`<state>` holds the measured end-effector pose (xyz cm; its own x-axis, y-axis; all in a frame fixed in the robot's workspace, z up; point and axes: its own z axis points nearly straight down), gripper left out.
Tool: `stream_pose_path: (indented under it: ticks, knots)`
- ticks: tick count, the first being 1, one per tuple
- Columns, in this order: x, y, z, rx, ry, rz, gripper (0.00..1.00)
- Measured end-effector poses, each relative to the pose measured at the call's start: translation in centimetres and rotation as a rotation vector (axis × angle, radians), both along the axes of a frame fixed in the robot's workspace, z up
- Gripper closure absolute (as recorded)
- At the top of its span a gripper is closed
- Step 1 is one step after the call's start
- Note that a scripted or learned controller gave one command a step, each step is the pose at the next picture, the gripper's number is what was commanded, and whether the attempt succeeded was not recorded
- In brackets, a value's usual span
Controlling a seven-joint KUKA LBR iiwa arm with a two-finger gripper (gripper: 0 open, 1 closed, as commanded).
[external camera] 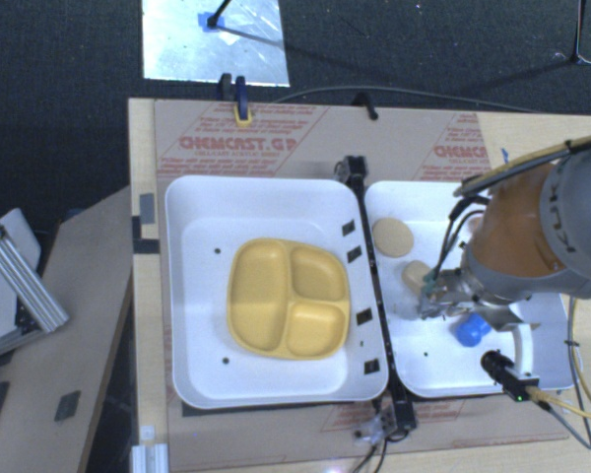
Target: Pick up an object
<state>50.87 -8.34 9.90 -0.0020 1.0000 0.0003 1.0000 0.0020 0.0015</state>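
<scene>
Yellow plastic sets off the left bin (192, 225): a divided plate (288, 299) with three compartments lies alone near its middle. The right bin (414, 377) holds the smaller pieces and the arm (532, 235), which reaches in from the right and bends down over that bin's middle.

The end effector (438, 299) sits low at the arm's tip, close above the bin floor, and whether it is spread or closed I cannot tell; it is small and dark against clutter. Nothing can be seen gripped in it.

Three candidates lie around it. A small tan piece (416, 274) sits just beside the tip, toward the far side and slightly left, perhaps touching it. A round tan disc (392, 236) lies farther in the same direction, near the divider between the bins. A blue object (471, 330) lies just beside the tip on the near-right, partly under the wrist. None shows a clear long axis; all read as roundish. By my judgement the small tan piece or the blue object is the likelier target, since each needs only a short shift.

Red lettering on the brown sheet (305, 131) over the tabletop (143, 136) reads "CHEMCAST GP", repeated at the far right, where it is partly cut off.
</scene>
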Motion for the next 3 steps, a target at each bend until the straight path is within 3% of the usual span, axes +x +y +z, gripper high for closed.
stream_pose_path:
  ticks: [1,3]
  knots:
    - [-0.5,-0.4,4.6,-0.001,-0.003,-0.002,1.00]
    - [-0.5,-0.6,17.3,-0.002,-0.008,0.002,1.00]
